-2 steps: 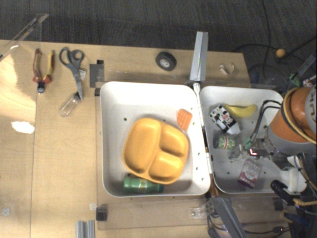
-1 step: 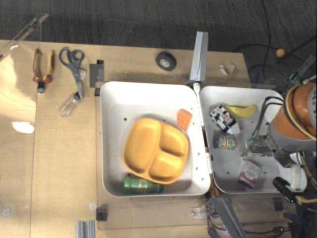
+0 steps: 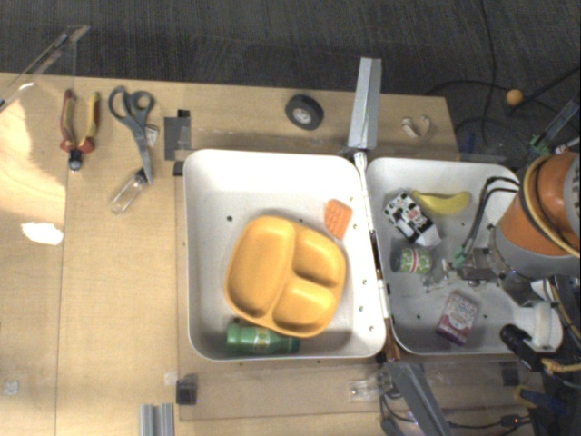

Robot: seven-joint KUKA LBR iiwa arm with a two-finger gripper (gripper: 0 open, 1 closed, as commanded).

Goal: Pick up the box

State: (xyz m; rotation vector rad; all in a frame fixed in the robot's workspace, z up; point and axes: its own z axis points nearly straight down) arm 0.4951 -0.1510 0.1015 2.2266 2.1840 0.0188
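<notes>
A small purple box [image 3: 457, 318] lies flat near the front of the right bin [image 3: 408, 339]. A black-and-white patterned carton [image 3: 406, 214] lies further back in that bin, beside a yellow banana [image 3: 443, 203]. My gripper [image 3: 472, 267] hangs over the middle right of the bin, just behind the purple box and to the right of a small green-and-white cup [image 3: 416, 261]. Nothing is seen held in it. The grey arm with its orange band [image 3: 536, 230] reaches in from the right.
The left bin [image 3: 204, 243] holds a yellow divided plate [image 3: 286, 275], an orange piece [image 3: 338, 216] and a green bottle [image 3: 260, 338]. On the bench lie scissors [image 3: 136, 121], pliers [image 3: 77, 125] and a tape roll [image 3: 304, 111]. A metal post [image 3: 365, 103] stands behind the bins.
</notes>
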